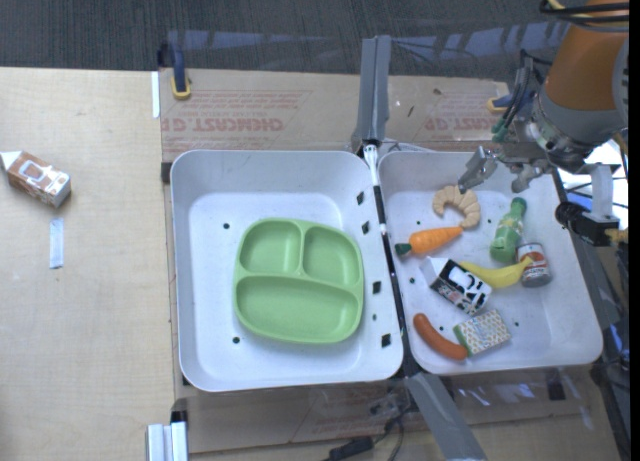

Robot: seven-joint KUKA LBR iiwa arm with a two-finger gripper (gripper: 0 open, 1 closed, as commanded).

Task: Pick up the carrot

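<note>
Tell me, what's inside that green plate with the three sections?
Nothing visible: all three compartments of the green plate show bare green. It sits in the left bin. Whatever lies beneath the plate is covered. The carrot lies in the right bin.

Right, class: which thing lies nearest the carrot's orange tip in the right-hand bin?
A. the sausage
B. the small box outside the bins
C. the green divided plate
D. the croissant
D: the carrot lies in the right bin with its orange end pointing up toward the croissant, just above it; the others lie farther off.
</note>
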